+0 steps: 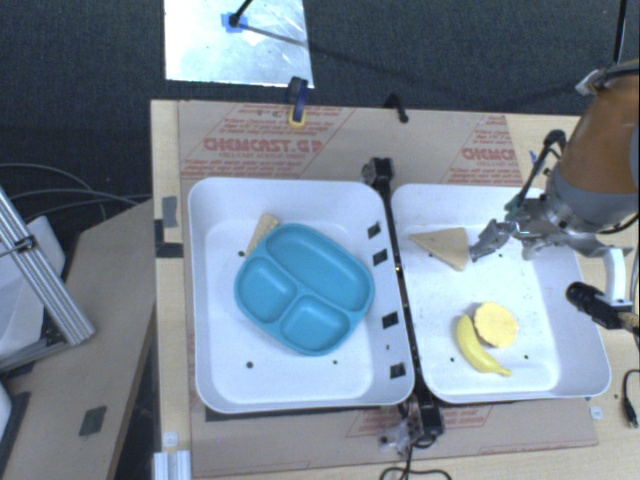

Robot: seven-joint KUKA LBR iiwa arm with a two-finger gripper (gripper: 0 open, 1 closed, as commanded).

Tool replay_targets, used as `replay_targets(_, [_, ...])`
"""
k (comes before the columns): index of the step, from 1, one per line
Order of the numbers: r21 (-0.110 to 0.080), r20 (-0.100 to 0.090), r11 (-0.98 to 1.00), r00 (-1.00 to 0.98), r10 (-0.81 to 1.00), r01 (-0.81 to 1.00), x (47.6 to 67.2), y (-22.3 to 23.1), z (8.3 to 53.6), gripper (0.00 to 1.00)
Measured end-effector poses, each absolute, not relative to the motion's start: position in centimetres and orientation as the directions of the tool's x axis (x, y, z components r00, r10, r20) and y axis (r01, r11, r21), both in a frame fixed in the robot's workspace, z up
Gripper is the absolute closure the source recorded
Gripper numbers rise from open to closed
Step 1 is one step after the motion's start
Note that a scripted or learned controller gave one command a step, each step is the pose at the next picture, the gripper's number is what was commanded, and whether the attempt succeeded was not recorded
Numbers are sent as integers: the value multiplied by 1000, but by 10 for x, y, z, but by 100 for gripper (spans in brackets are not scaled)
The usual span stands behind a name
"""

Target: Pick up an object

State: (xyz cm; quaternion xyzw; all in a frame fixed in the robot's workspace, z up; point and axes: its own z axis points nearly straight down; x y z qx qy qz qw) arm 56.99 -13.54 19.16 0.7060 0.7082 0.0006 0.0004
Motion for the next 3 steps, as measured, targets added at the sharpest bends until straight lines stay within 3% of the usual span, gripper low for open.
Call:
replay_targets(1, [-8,2,-3,3,1000,1000,510,-161,115,0])
replay_targets(2, [-1,0,-1,1,1000,1000,485,-177,83,0])
replay_targets(3, [3,-1,1,-1,1000,1000,487,-189,85,0])
